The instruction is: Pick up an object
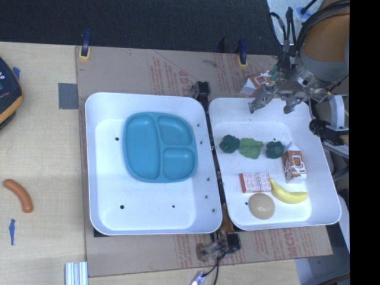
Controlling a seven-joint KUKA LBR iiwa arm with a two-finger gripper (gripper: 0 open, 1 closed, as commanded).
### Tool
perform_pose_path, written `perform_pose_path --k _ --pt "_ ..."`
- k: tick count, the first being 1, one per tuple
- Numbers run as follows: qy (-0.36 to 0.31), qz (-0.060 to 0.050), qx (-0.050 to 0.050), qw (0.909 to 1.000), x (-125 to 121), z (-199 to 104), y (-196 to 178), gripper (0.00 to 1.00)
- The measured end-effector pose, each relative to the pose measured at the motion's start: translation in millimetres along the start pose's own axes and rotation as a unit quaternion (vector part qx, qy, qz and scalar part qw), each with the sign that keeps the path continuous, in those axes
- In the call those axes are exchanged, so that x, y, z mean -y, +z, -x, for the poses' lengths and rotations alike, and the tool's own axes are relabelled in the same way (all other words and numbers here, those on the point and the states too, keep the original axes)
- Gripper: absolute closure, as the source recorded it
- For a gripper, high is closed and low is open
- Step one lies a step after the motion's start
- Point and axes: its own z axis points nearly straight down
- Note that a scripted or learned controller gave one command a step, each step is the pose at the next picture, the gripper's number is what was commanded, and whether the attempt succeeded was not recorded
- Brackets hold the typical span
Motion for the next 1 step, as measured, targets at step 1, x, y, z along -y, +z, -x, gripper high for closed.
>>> perform_pose_path --k 1 --pt "0.001 -0.001 0.000 1.0000 38.4 47.3 138.3 0.00"
